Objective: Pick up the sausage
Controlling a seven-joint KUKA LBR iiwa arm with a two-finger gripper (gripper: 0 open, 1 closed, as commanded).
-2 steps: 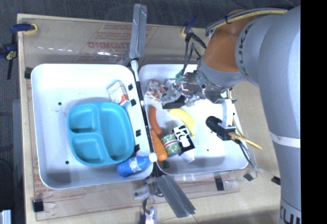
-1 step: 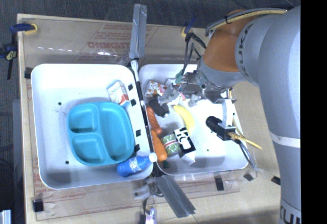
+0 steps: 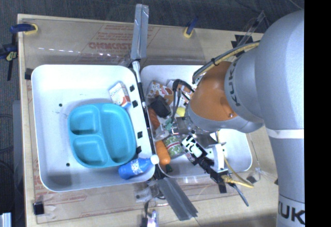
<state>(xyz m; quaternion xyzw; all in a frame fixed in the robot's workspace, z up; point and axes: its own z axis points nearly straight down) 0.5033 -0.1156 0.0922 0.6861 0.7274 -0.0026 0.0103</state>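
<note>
A reddish-brown, elongated piece that looks like the sausage point(image 3: 153, 117) lies along the left wall of the right bin point(image 3: 243, 161), partly under other items. The arm's orange band and wrist hang over the middle of this bin. The gripper point(image 3: 175, 127) reaches down into the clutter just right of the sausage, largely hidden by the wrist. I cannot tell whether it touches the sausage.
An orange carrot-like piece point(image 3: 163, 153), a green packet point(image 3: 176, 146), a black object point(image 3: 160, 107) and a yellow item point(image 3: 180, 112) crowd the right bin. The left bin point(image 3: 46, 117) holds a blue divided plate point(image 3: 101, 134), a small packet point(image 3: 120, 94) and a blue bottle point(image 3: 134, 168).
</note>
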